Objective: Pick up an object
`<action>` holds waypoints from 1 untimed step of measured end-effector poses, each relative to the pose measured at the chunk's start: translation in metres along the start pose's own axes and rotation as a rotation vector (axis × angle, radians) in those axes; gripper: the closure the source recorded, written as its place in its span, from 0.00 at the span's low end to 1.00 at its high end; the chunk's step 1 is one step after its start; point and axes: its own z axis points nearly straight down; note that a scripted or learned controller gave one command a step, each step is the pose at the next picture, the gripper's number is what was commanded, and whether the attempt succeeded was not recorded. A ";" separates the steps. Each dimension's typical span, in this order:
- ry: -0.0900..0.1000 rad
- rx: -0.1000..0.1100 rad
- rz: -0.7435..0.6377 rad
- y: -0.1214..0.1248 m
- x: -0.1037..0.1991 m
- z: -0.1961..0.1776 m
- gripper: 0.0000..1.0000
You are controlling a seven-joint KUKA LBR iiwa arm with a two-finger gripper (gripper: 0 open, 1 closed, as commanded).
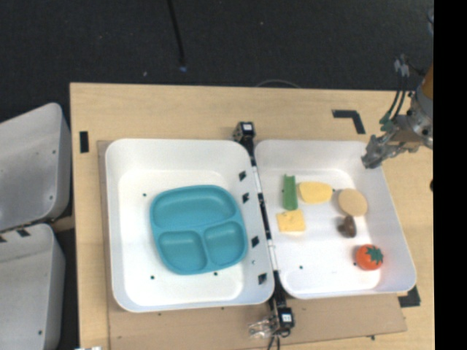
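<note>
Bench bears two bins; right bin (394,217) crowded with toy food; hand (373,156) above rim, state unclear.

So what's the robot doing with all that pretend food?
The robot arm's end effector hangs over the far right corner of the right bin, holding nothing yet. Below it lie toy foods: a green stick, a yellow lump, a cheese wedge, a tan round piece, a small brown bit and a tomato. The left bin holds a blue divided plate. It's meant to pick one up.
</note>
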 end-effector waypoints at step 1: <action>0.003 0.005 -0.003 -0.017 0.053 -0.001 1.00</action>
